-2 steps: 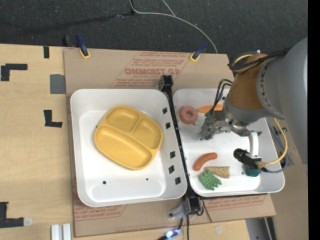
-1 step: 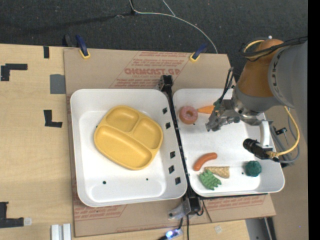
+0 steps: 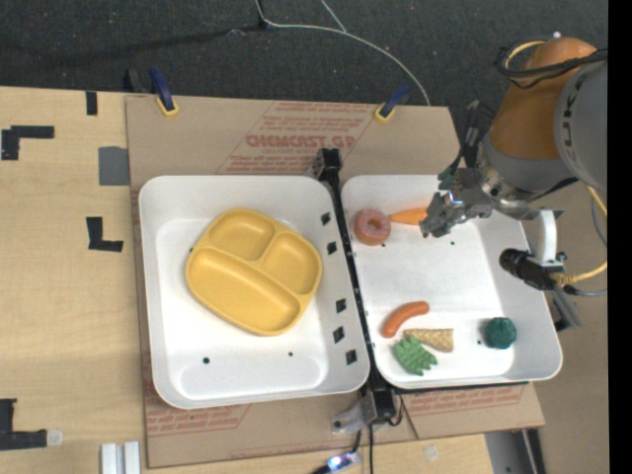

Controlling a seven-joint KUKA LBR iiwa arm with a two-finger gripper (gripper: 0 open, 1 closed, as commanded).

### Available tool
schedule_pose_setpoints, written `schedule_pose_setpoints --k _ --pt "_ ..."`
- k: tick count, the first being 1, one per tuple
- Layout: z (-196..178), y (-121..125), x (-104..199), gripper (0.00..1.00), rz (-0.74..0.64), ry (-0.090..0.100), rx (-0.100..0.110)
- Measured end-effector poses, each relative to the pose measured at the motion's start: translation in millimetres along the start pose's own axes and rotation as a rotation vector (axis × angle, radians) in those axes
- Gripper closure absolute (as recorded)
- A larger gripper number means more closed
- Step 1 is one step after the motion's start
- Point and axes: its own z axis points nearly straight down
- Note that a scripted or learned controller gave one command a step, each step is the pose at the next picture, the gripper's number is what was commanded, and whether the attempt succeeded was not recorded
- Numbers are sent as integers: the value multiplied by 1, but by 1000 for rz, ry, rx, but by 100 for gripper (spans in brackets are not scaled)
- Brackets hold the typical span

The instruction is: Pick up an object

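My gripper (image 3: 437,220) hangs over the right bin (image 3: 513,265), near its back edge. Its dark tip is just beside the fat end of a toy carrot (image 3: 407,217). The carrot is orange and lies flat on the white floor of the bin, pointing to the left. I cannot tell if my gripper touches it, and I see nothing lifted up.

Next to the thin end of the carrot lies a pink donut (image 3: 372,226). It sits close to the wall between the two bins.

Nearer the front of the same bin are more small toys. There is an orange-red sausage (image 3: 406,315), curved a little. Just in front of it is a tan wedge (image 3: 432,339) that looks like a slice of bread or pizza. A green leafy thing (image 3: 415,355) touches the wedge on its left. Off to the right, well apart from these, is a round dark green ball (image 3: 499,333).

The left bin (image 3: 163,294) holds a big yellow plate (image 3: 254,269) with three parts in it. It lies tilted across the middle of the bin.

Both bins are white and shallow. They rest on a sheet of brown cardboard (image 3: 286,136) with red letters on it. Two blue and yellow clamps (image 3: 163,95) pinch its back edge. The cardboard lies on a light wooden bench (image 3: 59,294) with bits of black tape. Behind the bench is dark carpet (image 3: 128,18), and a thin pale wire (image 3: 380,47) bends across it.

My arm (image 3: 543,117) is grey and orange and comes in from the right.
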Motion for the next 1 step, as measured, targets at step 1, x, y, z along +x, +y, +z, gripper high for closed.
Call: schedule_pose_setpoints --k 1 --pt "-11 1 1 100 1 1 5"
